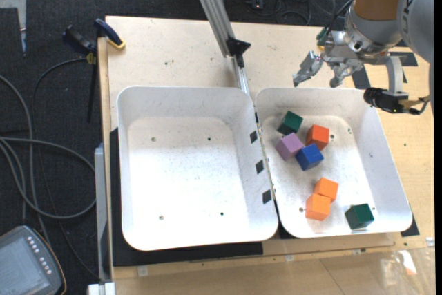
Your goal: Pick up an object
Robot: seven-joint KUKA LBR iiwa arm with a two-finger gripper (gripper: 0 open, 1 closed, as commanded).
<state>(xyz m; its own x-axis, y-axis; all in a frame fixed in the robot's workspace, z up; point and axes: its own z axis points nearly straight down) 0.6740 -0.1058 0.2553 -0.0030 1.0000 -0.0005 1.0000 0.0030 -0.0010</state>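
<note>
Several small cubes lie in the right bin (387,169). A dark green cube (291,123), a purple cube (290,146), an orange cube (318,135) and a blue cube (309,156) cluster near its upper left. Lower down, two orange cubes (322,198) sit together and a second dark green cube (359,215) rests by the front right corner. My gripper (320,74) hangs above the far rim of the right bin, well above the cubes. Its fingers (304,72) are spread apart and hold nothing.
The left bin (183,166) lies beside the right one, the two meeting at a shared edge. A slanted metal rail (210,0) runs from the top down to that junction. A clamp (97,38) grips the bench's far left corner. Cables trail on the floor.
</note>
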